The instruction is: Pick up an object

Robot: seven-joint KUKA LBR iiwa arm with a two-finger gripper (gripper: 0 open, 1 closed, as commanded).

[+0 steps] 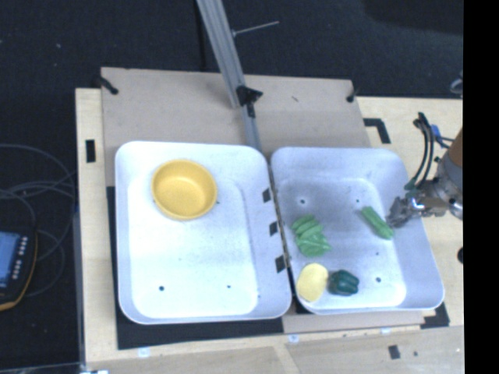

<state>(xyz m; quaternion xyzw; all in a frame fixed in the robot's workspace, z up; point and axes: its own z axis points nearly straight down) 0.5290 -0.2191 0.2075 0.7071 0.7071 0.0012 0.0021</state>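
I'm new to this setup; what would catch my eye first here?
The yellow bowl stands out alone in the left bin. The right bin holds green items and a yellow lemon-like piece near its front. The tool reaches in from the right, beside a long green piece.

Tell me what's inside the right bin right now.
The right bin holds a light green leafy piece, a yellow lemon-like object, a dark green object and a long green piece by the gripper. Anything beneath them is covered.
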